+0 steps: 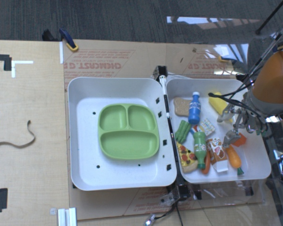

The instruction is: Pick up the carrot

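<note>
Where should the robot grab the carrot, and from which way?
Probably from above, around the middle of the carrot's orange body. It lies flat near the right bin's right side, green top toward the front rim, with bare floor to its right and a small box close on its left. The gripper hangs just above.

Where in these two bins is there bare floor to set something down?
Left bin: a bare white margin runs all around the green divided plate, widest along the near wall. Right bin: crowded with toys from blue bottle to carrot, with the tool above them.
</note>
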Controlling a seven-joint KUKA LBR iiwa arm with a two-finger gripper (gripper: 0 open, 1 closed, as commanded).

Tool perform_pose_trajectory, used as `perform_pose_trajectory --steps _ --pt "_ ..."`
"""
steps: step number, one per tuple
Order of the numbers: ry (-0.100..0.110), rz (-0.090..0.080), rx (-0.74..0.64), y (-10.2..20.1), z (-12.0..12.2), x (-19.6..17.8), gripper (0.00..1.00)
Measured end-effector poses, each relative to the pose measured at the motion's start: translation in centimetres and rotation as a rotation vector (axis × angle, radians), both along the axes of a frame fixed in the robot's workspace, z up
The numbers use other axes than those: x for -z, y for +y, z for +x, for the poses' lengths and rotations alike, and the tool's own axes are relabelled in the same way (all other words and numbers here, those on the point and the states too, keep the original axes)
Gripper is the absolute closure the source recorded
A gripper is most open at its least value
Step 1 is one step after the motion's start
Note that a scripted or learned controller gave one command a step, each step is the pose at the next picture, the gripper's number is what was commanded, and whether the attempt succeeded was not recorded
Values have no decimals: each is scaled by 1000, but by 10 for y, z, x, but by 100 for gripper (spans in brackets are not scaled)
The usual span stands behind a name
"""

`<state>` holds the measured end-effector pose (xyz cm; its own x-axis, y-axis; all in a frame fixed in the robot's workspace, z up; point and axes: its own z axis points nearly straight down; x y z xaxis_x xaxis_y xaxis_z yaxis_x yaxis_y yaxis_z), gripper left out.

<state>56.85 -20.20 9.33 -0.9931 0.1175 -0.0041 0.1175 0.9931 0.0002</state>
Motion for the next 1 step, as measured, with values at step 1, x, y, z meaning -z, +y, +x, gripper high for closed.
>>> perform_pose_trajectory --steps 1 --pt "2 0 -126 4 -64 1 0"
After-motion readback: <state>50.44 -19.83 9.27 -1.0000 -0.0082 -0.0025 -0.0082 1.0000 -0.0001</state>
